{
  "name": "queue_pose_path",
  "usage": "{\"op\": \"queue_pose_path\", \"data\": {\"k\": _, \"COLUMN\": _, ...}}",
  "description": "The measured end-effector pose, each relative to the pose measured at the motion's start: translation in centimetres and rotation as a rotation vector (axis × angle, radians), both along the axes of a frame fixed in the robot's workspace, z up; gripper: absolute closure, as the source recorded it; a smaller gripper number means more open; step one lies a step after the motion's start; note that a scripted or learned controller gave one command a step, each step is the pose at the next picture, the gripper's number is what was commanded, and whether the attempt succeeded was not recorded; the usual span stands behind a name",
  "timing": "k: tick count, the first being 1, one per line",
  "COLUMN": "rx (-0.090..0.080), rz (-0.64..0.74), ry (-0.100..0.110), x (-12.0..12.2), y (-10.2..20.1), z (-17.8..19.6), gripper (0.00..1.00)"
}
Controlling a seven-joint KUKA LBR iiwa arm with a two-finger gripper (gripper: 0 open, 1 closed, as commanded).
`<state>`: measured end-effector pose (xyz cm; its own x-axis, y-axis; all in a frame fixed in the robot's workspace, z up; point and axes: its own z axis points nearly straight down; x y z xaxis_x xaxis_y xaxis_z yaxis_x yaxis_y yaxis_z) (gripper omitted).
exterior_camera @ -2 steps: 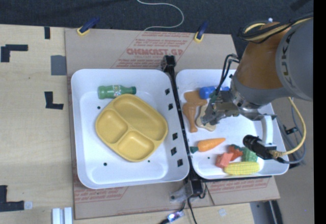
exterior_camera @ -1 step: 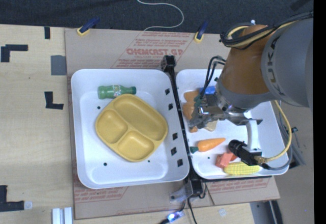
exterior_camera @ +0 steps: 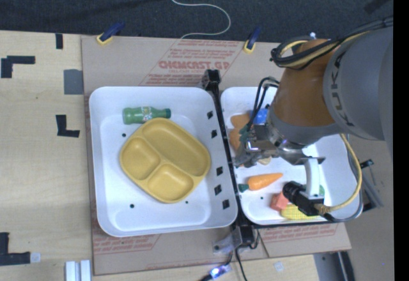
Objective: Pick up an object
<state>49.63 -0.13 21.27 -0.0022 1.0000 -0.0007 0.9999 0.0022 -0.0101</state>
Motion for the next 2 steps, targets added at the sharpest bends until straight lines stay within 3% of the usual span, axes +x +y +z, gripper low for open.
{"op": "queue_pose_path", "data": {"k": 1, "rx": 0.001, "rz": 0.001, "ry": -0.002, "x": -1.3, "y": 0.8, "z": 1.4, "gripper": 1.00}}
{"op": "queue_pose_path", "data": {"k": 2, "rx": -0.001, "rz": -0.001, "ry": 0.000, "x": -0.7, "y": 0.7, "z": -0.2, "gripper": 1.00}}
